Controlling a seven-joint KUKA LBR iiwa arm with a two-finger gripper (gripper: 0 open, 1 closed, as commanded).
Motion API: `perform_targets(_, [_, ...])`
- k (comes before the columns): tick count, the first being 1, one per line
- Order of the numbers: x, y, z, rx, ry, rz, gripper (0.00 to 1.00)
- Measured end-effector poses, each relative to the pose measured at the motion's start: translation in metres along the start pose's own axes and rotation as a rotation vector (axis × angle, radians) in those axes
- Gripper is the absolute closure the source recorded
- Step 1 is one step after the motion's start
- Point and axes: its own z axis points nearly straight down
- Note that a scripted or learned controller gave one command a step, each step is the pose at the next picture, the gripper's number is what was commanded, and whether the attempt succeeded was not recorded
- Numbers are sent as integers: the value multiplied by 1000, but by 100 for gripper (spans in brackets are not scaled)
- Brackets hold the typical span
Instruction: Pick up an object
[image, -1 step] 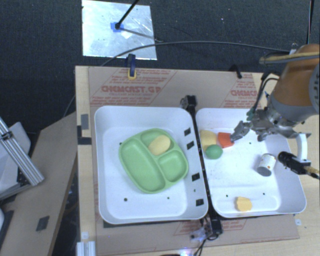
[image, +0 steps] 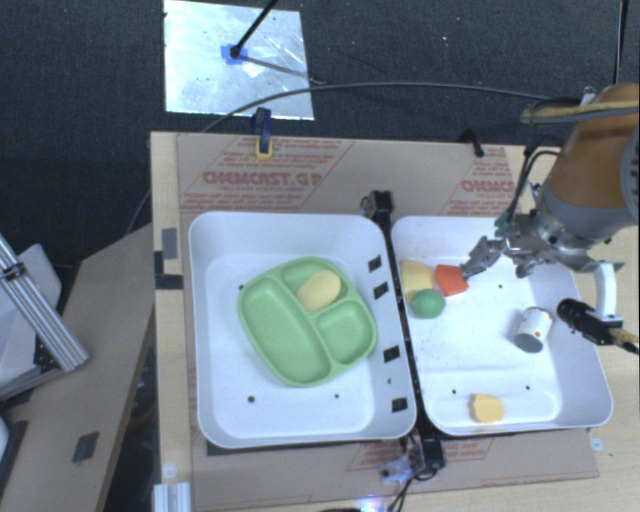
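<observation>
**Pincer poised by the red block**

The arm's pincer hangs in the right bin, just right of a red block; whether it is wide or narrow cannot be told. A yellow piece and green ball touch the block's left side. A white cup lies well right of it. The left bin holds a green tray bearing a yellow lump.

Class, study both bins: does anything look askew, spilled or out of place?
The green divided plate sits turned at an angle to the left bin. In the right bin, a small white cup seems tipped on its side. Nothing looks spilled or broken.
</observation>
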Motion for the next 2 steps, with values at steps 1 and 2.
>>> perform_targets(1, [10,1,57,5,2,-1,0])
perform_targets(2, [11,-1,95,-16,-6,4,0])
